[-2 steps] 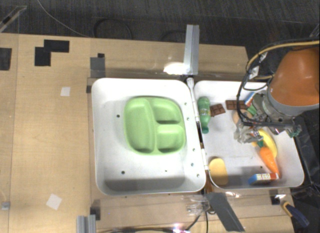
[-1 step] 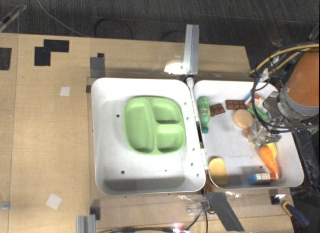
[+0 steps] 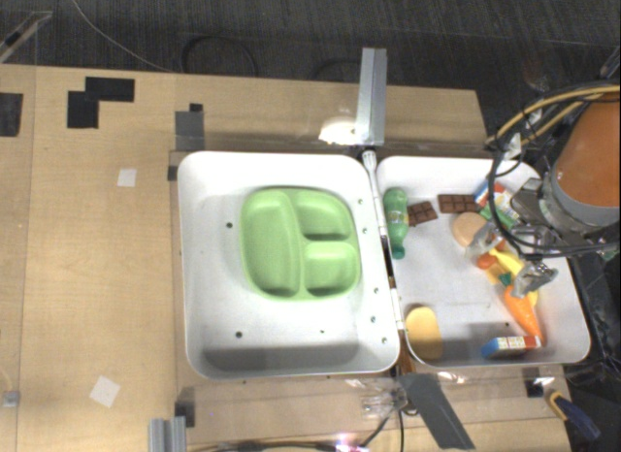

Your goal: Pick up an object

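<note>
We note a wooden bench [image 3: 87, 275] carrying two shallow white bins side by side. The left bin [image 3: 209, 334] contains a green divided tray [image 3: 299, 242], lying flat near its middle. The right bin [image 3: 456, 290] holds the loose items. The arm [image 3: 592, 164], grey with an orange band, enters at the right edge and stands over that bin's right side, cables looping above it. The gripper [image 3: 524, 277] hangs low among a cluster of orange and yellow toys [image 3: 503, 264]; we cannot tell how its fingers stand, nor whether they have anything. Smaller items follow: a green bottle [image 3: 395, 215] along the bin's left wall, a yellow round piece [image 3: 422, 325] in the near left corner, a carrot [image 3: 525, 316], two brown chocolate pieces [image 3: 439, 208], and a small blue-and-white box [image 3: 508, 345].
</note>
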